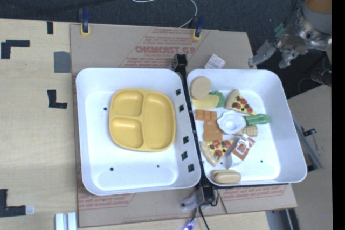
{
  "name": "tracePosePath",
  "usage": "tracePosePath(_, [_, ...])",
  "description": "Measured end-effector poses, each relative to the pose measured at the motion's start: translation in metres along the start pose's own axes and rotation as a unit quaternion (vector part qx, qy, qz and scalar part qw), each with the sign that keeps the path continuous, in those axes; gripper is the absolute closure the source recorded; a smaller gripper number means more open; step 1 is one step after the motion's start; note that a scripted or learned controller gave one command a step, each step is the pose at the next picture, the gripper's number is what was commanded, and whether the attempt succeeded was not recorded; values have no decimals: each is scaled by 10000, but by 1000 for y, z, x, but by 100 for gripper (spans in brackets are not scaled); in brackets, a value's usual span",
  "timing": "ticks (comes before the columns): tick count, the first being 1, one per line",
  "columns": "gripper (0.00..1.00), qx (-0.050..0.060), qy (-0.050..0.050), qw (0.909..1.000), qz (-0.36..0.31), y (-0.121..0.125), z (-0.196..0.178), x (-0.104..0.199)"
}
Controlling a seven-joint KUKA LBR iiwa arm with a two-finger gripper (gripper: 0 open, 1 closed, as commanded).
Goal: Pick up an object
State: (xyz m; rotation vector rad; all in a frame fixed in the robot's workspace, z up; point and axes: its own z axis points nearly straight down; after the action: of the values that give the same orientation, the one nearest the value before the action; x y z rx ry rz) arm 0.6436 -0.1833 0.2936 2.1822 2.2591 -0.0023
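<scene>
The tool (271, 54) hovers, fingers spread and holding nothing, off the right bin's (284, 132) far corner; toy food (229, 122) fills that bin, a yellow divided plate (143, 119) the left.

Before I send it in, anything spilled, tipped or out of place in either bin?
Nothing stands out. The yellow plate lies flat in the left bin; the toy food is heaped inside the right bin. The gripper hovers beyond its far corner.

Open floor (269, 143) beside crowded toys (226, 126)
</scene>
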Motion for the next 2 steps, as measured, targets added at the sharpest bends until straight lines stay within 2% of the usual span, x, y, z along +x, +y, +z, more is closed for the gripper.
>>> tracePosePath(1, [0, 58, 22, 9998, 163, 17, 151, 14])
tracePosePath(2, [0, -3, 9, 9998, 190, 12, 212, -36])
